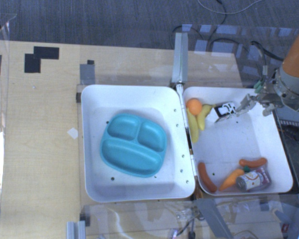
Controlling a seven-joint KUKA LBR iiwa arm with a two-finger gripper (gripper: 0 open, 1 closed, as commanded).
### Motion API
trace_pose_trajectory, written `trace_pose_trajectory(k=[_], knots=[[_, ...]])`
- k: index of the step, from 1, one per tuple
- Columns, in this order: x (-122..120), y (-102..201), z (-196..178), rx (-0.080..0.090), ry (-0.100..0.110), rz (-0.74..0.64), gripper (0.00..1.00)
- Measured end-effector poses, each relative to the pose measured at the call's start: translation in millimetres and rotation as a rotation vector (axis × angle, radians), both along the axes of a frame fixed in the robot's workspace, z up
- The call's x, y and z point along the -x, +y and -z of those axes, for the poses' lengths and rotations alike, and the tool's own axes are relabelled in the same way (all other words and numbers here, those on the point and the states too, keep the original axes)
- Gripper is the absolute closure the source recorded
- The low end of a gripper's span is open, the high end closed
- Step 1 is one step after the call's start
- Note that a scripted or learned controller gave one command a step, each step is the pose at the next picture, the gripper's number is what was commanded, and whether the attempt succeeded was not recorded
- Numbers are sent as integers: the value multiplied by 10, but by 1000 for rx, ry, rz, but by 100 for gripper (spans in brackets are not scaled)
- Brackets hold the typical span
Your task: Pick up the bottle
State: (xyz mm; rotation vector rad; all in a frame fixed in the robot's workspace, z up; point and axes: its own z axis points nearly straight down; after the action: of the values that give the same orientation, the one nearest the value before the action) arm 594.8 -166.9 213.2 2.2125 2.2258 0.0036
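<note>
Bottle (pixel 252 179) lies on its side in the right bin's (pixel 269 138) near corner, beside a carrot (pixel 230 179) and sausage (pixel 252 162). Gripper (pixel 225 110) hovers low at the far side, well apart; grip state unclear. Nothing picked; approach and grasp remain.

Blue tray (pixel 133 144), white bins (pixel 89 148)

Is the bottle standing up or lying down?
Lying down. The bottle rests on its side in the right bin's near corner, beside a carrot.
</note>
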Motion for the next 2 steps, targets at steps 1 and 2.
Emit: trace_pose_trajectory(k=[1,2], knots=[[342,134,947,0,0,-143,0],[-254,124,796,0,-3,65,0]])
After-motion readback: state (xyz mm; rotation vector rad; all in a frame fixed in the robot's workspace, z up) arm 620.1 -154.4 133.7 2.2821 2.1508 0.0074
